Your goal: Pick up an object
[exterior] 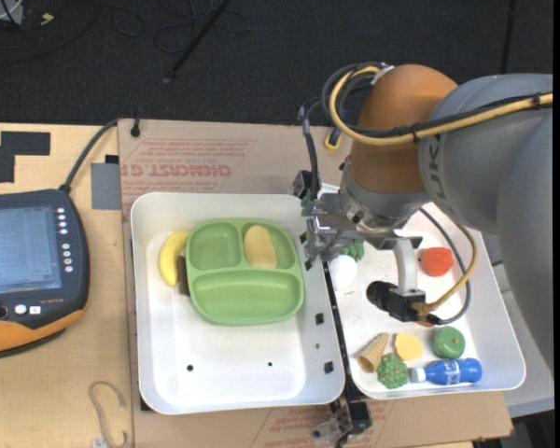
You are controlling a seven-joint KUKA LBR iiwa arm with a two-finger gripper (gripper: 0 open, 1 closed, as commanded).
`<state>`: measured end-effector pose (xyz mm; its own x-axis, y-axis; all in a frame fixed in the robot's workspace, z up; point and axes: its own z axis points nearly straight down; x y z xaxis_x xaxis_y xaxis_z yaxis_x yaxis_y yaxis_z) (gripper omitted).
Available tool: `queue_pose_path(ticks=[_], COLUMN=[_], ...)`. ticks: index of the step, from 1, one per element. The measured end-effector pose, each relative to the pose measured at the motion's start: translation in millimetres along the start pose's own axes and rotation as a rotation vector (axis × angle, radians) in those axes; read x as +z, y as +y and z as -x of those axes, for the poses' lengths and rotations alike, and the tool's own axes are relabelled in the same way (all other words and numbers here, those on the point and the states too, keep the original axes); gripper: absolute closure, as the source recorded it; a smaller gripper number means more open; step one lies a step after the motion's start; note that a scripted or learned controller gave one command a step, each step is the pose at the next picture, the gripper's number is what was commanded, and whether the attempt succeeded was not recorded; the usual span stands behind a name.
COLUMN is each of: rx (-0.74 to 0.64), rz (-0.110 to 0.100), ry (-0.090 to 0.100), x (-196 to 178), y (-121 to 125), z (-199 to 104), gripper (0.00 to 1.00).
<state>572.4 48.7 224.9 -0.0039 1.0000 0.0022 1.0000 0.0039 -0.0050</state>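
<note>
At the far left a handheld screen unit, grey with an orange underside, lies on the cardboard-covered bench, well apart from the bins. The left bin holds a banana near its left wall, touching the rim of a green divided plate that sits in the bin's upper half. A pale yellow oblong piece lies in the plate's upper right compartment.

The gripper hangs over the seam where the two bins meet, at the upper left of the right bin. Its tip is lost in dark metal and shadow, so I cannot tell whether the claw is open or closed. The nearest things to pick lie just beside it: a white round object right below the tip, and a small green thing just above that.

Further right, along the bin's near edge, lie a tan cone, a bumpy green piece and a yellow piece. A red-orange round object sits higher up, then come a green apple and a blue bottle on its side. The grey arm comes in from the right, with its orange band above the wrist.
</note>
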Motion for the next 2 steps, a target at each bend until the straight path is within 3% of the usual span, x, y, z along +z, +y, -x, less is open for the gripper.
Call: queue_pose_path(ticks=[1, 2], rx=[-0.001, 0.003], rz=[0.002, 0.001], ry=[-0.001, -0.003], x=[-5.4, 7.6], y=[2.6, 11.1], z=[-43.4, -52.5], gripper=[1.00, 1.00])
